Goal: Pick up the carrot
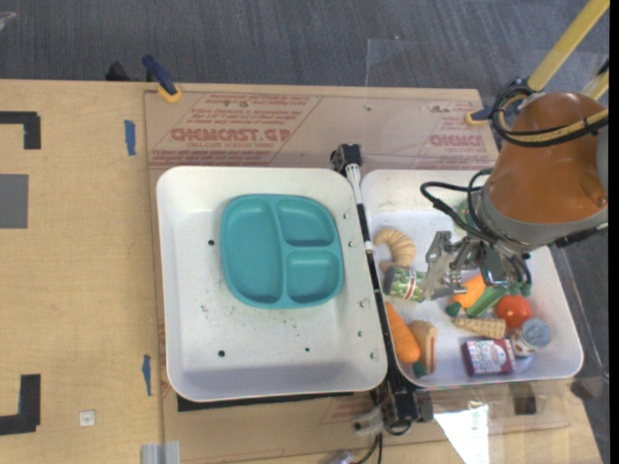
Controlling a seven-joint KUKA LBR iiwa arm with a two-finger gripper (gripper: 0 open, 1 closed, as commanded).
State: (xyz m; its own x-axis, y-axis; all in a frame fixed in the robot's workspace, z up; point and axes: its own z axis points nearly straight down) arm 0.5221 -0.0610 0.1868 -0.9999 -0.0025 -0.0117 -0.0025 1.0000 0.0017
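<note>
We are working over the right bin, with our gripper hanging low above a small can with a green label — its 2 fingers are standing apart and clamping on nothing that we can see. The carrot is lying in the lower left part of that bin, along the wall beside the left bin, its length running down and to the right, with a tan bread-like piece just beside it. To do this step well, we judge that we should be shifting down-left of the can, turning the fingers across the carrot's narrow width, and descending near its middle, where the bin wall and the tan piece are leaving little room. In the left bin a teal 3-compartment plate is sitting. Red lettering on the board behind the bins is reading roughly "CHEMCAST" — the smaller print is too fine to read.
</note>
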